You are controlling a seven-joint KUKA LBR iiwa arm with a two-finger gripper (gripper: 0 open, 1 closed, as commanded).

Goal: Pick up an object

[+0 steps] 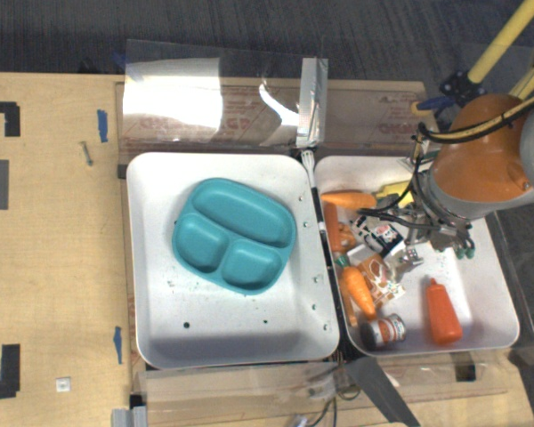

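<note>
Teal tray point(234, 234), white bins point(151, 238)

Single camera sitting fixed above bench point(53, 238), looking down at slant. Both white bins lying side by side mid-frame: left bin point(151, 327) near centre, right bin point(494, 301) toward right edge. Arm point(481, 158) reaching in from right side. Dark floor point(249, 7) showing along top, so far side of bench lying at top. Moderate distance, taking in both bins whole.
</note>
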